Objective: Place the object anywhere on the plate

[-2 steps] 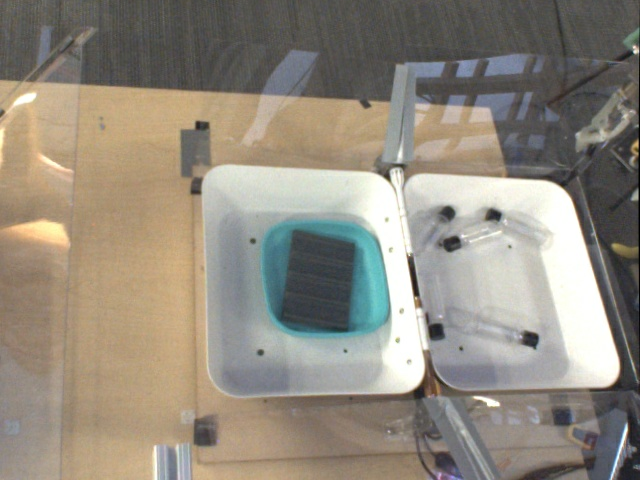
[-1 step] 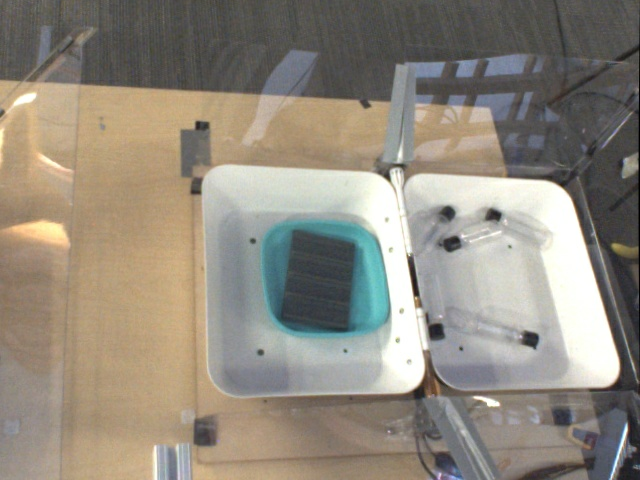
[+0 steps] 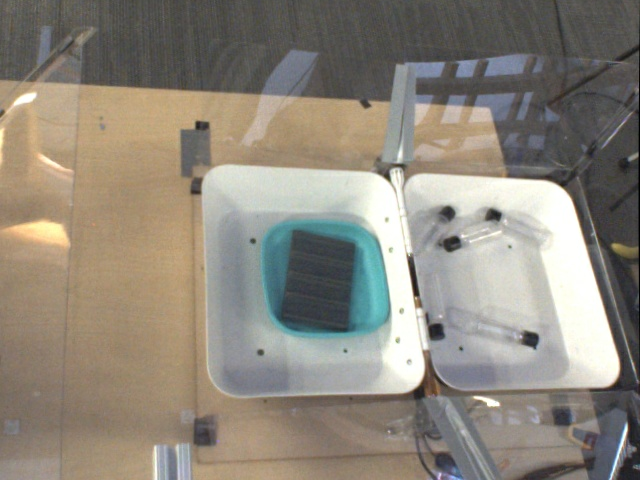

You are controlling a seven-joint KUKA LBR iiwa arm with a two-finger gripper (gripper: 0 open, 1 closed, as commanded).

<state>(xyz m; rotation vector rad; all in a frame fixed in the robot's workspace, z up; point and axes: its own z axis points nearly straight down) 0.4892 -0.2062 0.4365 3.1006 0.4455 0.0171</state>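
A teal plate (image 3: pixel 372 280) sits in the middle of the left white bin (image 3: pixel 232 268), left of the frame's centre. A dark grey ribbed rectangular block (image 3: pixel 319 279) lies flat on the plate, tilted slightly, well inside its rim. The right white bin (image 3: pixel 565 268) touches the left one along a shared edge and holds several clear tubes with black caps: a group of them (image 3: pixel 480 231) near its upper left, another tube (image 3: pixel 495 329) lying lower down. Both bins rest on the wooden table (image 3: pixel 100 288). The end effector's state cannot be told from this view.
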